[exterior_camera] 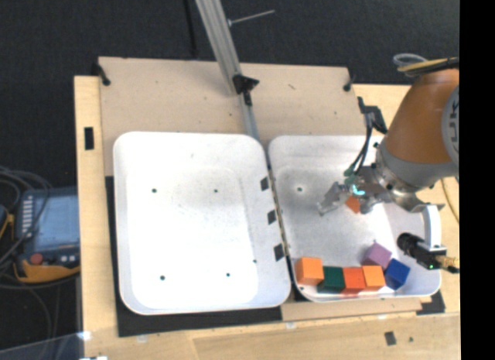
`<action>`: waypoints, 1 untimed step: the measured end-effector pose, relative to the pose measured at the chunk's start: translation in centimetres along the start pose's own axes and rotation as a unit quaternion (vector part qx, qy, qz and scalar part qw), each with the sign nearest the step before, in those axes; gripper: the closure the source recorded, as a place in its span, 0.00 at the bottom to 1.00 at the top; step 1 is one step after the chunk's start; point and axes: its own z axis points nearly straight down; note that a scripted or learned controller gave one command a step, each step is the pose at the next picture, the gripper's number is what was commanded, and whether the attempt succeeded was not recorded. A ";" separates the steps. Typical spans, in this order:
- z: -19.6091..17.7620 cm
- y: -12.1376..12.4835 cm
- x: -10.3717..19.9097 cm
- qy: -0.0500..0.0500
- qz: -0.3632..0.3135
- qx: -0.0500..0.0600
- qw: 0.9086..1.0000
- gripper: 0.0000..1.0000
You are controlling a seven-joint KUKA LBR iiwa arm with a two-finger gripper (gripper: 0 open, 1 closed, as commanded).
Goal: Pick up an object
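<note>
An orange block (353,204) sits right at the gripper (346,198) — whether it is clamped, I cannot tell.

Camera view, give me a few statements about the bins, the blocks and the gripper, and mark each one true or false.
1. The blocks lie in the right bin. True.
2. The green block sits against the bin's far wall. False: it is in the row along the near wall.
3. The purple block lies next to the blue block. True.
4. The gripper hovers over the left bin. False: it is over the right bin.
</note>
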 end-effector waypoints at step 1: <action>-0.2 0.1 0.0 -0.001 0.001 -0.003 1.000 0.00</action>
